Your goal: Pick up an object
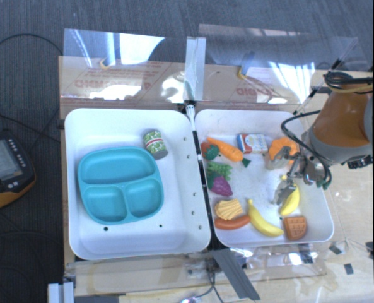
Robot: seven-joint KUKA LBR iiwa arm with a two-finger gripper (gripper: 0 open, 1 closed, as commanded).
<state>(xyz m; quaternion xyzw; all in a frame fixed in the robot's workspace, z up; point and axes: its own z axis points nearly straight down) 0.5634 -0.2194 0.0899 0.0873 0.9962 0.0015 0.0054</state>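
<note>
Overhead camera view, slanted, both bins on the desk point(354, 232). Left shallow white bin point(92, 122): one teal three-compartment plastic tray point(120, 184), and a small green-and-white labelled can point(154, 143) lying just beside the tray's upper right corner. Right shallow white bin point(316, 232): assorted plastic toy food, closely packed. Along the upper row, an orange toy carrot point(224, 150), a small white-and-red carton point(255, 143), an orange rounded piece point(281, 148). Mid-left, a dark green leafy piece point(218, 169) touching a purple toy grape cluster point(222, 185). Lower row, a yellow ridged piece point(228, 207) resting on a red toy sausage point(232, 222), a long yellow toy banana point(263, 222), a brown waffle-like square point(294, 227). Near the right wall, a short yellow banana-shaped piece point(291, 199). Grey arm with orange band entering from the right; gripper point(287, 185) low over the right bin, tip at or just above the upper end of the short yellow piece. State of the jaws: cannot tell, detail too small and glare-washed. Nothing visibly held. Likely target: the short yellow piece. Risks, as judgement: curved, slick surface apt to squirt out sideways under a pinch at its end; bin wall close on the right, so a collision or blocked closing possible; waffle square just below liable to be nudged.
</note>
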